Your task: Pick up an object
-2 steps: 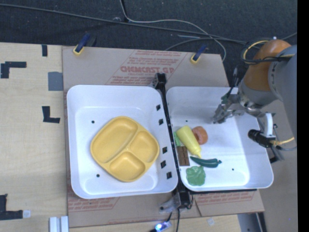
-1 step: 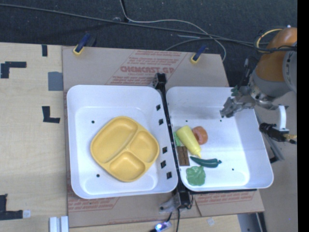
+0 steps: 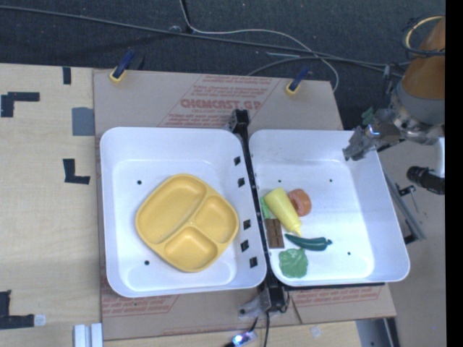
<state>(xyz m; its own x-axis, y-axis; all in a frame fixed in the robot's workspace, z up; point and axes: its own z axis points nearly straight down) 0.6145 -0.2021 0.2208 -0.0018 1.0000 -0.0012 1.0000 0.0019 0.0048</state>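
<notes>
Right bin's (image 3: pixel 376 215) right half lies bare; hand (image 3: pixel 359 145) at its rim, grip unclear.

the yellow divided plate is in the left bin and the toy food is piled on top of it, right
Not quite. The yellow divided plate is in the left bin, but the toy food is not on it: the yellow bottle, green pepper and the rest lie in the right bin, as the camera view shows.
</notes>
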